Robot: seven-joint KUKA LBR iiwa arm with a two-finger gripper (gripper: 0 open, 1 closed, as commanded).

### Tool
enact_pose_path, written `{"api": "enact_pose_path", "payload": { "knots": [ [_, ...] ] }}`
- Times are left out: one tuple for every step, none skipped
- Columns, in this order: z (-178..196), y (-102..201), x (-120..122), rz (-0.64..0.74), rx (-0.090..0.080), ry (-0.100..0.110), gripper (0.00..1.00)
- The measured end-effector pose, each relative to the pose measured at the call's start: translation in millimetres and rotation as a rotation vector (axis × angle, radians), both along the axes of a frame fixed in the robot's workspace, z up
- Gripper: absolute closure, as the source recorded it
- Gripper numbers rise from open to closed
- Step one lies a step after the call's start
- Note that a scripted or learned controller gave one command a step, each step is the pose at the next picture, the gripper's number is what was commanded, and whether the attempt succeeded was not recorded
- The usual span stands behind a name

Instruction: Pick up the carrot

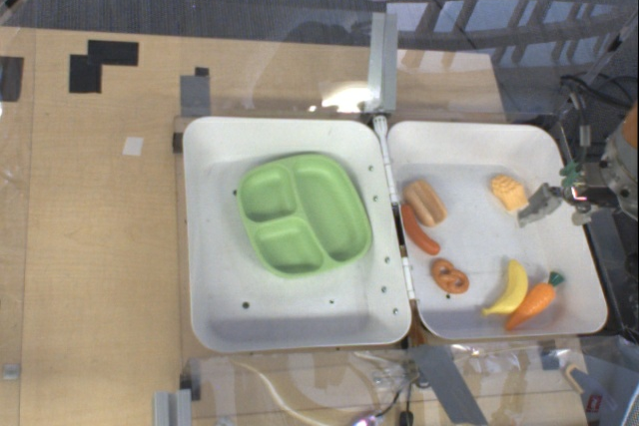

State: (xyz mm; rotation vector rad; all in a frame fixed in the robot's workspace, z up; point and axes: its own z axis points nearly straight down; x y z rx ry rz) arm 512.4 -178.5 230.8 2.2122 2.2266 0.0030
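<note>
The carrot (531, 303) is lying touching the banana (509, 288); probably light, stiff plastic (slippery), best pinched mid-body. The gripper (544, 203) is hovering apart, fingers' state untellable.

We look down from one fixed camera set above the table (90, 244), tilted at a slant and standing well back, so both white bins, the left bin (215, 314) and the right bin (469, 140), fit within our frame, with dark floor beyond the far edge.
</note>
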Motion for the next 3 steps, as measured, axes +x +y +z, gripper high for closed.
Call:
{"api": "enact_pose_path", "payload": {
  "knots": [
    [-53.0,-25.8,67.1,-0.039,0.001,0.0,0.0],
    [-52.7,-25.9,67.2,-0.039,0.0,0.0,0.0],
    [-52.7,-25.9,67.2,-0.039,0.0,0.0,0.0]
  ]
}}
